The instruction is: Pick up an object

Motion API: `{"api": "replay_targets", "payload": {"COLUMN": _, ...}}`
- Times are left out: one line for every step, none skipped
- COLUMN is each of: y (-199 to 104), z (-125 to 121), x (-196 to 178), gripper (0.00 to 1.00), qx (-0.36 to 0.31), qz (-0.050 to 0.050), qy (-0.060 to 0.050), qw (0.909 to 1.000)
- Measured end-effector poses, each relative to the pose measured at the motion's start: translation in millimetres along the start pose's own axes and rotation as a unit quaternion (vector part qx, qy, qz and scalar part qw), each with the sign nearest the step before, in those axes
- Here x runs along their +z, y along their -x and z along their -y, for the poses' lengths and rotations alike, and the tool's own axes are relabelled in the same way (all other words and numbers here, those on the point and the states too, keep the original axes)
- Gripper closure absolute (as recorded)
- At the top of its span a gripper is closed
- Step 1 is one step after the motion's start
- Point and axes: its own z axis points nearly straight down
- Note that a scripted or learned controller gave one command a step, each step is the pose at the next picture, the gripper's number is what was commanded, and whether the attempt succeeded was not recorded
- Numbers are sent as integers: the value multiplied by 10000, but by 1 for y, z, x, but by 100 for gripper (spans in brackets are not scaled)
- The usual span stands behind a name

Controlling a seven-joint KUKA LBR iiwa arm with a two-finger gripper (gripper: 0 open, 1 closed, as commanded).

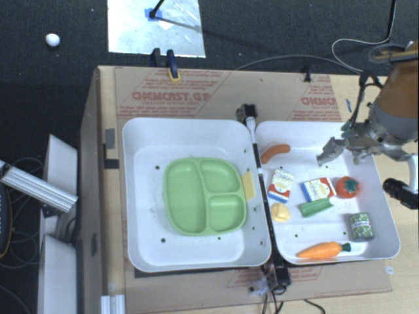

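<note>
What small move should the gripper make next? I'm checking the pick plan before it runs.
Probably lower toward the blue-and-white carton. The gripper hovers above the right bin with nothing between its fingers, and that carton lies nearest below it, apart from the tomato.

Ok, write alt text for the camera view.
The gripper hangs over the right bin, which holds a carrot, tomato, sausage and small cartons. The left bin holds a green tray.
</note>
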Motion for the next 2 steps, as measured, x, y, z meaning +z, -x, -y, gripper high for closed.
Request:
{"api": "replay_targets", "payload": {"y": 16, "z": 0, "x": 135, "gripper": 0, "qx": 8, "qz": 1, "qy": -3, "qw": 10000}}
{"api": "replay_targets", "payload": {"y": 16, "z": -1, "x": 124, "gripper": 100, "qx": 7, "qz": 2, "qy": 7, "qw": 10000}}
